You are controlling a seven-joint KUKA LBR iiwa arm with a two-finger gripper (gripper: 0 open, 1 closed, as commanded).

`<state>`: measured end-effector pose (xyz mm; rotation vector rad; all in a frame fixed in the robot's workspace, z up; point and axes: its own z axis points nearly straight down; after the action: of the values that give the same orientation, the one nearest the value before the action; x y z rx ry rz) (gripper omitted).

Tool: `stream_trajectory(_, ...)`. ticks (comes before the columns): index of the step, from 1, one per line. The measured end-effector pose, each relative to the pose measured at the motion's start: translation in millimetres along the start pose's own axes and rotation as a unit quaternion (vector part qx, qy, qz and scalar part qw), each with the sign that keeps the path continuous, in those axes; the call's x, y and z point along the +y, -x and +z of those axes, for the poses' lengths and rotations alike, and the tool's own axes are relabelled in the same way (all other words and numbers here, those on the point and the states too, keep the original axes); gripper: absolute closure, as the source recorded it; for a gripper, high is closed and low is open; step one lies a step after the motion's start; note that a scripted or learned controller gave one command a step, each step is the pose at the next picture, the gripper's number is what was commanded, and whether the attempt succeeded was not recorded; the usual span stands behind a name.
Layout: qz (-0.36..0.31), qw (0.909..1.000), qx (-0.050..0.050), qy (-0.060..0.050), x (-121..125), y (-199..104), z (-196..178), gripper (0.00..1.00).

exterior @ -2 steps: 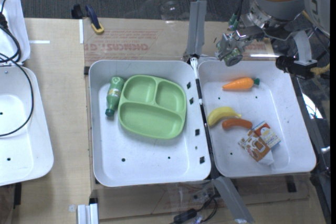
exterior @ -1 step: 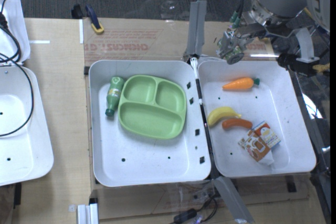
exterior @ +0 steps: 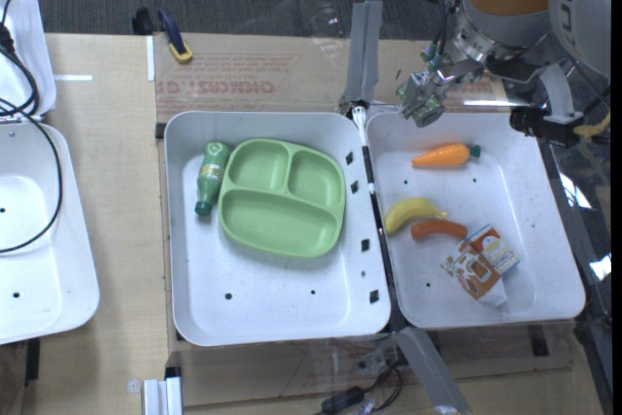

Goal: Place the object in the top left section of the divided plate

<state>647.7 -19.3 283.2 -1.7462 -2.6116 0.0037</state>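
Overhead, the pincer (exterior: 424, 102) hangs above the right white bin's (exterior: 544, 306) far-left corner; whether it is open or closed cannot be told. Below lie an orange plastic carrot (exterior: 444, 155), a yellow banana (exterior: 412, 212), a reddish sausage (exterior: 438, 228) and a small carton (exterior: 479, 264). In the left white bin (exterior: 262, 306), the green divided plate (exterior: 284, 197) sits just beside a green bottle (exterior: 209, 177).

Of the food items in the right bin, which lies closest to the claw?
The orange carrot, just below the claw. The banana, sausage and carton lie farther down the bin.
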Motion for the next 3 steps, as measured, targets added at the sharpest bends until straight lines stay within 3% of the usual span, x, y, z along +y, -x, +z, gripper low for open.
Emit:
stream_trajectory(1,-0.063,0.998,0.0,0.0,36.5,-58.7,37.4,1.0)
stream_trajectory(2,-0.166,0.9861,0.0,0.001,61.2,-117.9,53.9,1.0)
stream_trajectory(3,-0.177,0.9843,0.0,0.0,76.3,-189.5,92.5,1.0)
